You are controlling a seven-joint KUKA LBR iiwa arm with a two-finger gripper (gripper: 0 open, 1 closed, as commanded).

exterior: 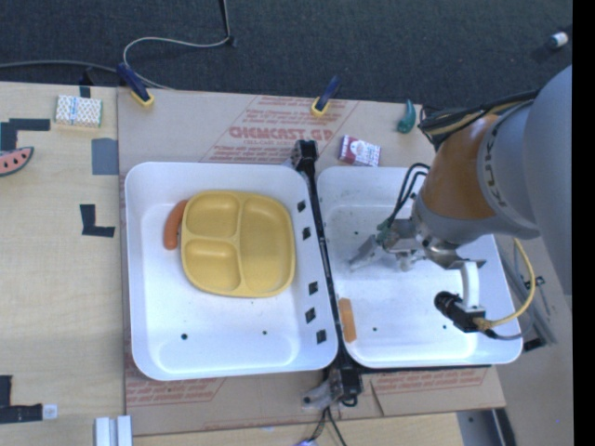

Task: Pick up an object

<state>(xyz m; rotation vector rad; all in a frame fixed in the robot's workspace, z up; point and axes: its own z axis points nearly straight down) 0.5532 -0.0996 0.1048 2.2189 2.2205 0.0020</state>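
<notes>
The gripper (364, 254) hangs low in the right bin (409, 342); jaws spread, holding nothing. Approach step. Next: travel to the orange piece (346, 319), then close.

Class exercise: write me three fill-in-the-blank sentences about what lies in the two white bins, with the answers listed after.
1. The yellow divided tray lies in the ____ bin.
2. The gripper is over the ____ bin.
3. The small orange piece by the divider lies in the ____ bin.

Missing words: left; right; right
</notes>
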